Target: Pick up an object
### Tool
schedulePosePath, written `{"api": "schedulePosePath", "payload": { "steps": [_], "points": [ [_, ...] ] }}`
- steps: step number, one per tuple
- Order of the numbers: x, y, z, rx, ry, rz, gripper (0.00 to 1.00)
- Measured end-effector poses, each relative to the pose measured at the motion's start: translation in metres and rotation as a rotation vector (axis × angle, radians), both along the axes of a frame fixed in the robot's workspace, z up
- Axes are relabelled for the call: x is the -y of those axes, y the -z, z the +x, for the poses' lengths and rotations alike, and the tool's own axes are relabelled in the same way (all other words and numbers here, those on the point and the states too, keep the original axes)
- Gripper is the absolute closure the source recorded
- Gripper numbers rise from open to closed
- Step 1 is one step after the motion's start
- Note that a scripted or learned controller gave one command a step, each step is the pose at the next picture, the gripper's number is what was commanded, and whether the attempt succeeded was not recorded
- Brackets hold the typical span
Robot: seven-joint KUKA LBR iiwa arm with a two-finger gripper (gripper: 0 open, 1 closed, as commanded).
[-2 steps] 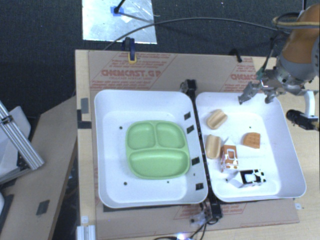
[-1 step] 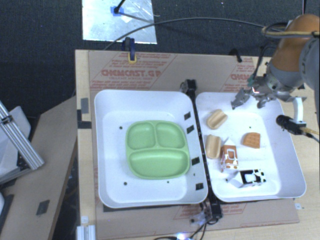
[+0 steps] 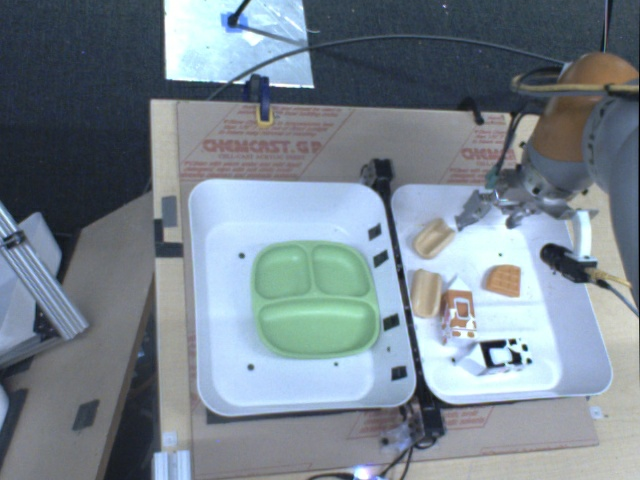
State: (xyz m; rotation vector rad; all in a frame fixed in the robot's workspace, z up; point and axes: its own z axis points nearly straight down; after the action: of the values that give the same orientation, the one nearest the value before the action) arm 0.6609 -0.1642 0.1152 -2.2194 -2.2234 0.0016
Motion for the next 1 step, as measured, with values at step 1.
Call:
{"api": "schedulePosePath", "payload": {
  "steps": [1],
  "points": [
    [-0.0004,0.0309,0.001,0.002,-0.003,0.0,0.0]
  ]
}}
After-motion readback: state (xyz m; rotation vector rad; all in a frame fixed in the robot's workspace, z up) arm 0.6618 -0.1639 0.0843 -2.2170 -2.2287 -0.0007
